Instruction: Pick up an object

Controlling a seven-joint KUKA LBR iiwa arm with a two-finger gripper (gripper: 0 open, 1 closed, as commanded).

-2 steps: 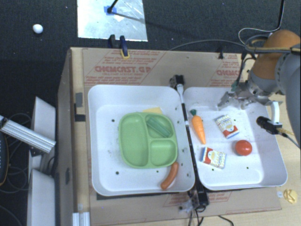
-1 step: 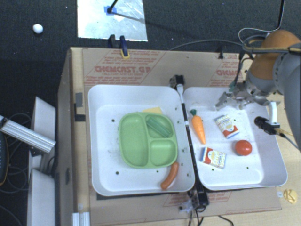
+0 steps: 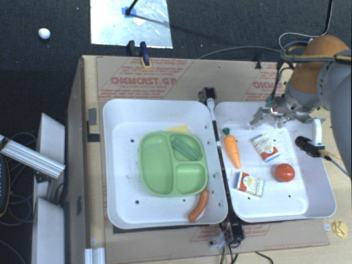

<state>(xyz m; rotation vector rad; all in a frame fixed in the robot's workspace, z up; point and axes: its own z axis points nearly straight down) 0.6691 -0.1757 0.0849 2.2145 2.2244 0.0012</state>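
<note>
Just below the gripper, which hovers over the right bin's back edge w/ finger state unclear, sits a small carton, prob. the nearest pick, untouched.

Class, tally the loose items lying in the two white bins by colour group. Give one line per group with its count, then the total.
Green: 1, the divided plate
Orange: 2, the carrot and the sausage
Red: 1, the tomato
Red and white: 2, the small cartons
Yellow: 1, a flat piece behind the plate
Total: 7
</note>
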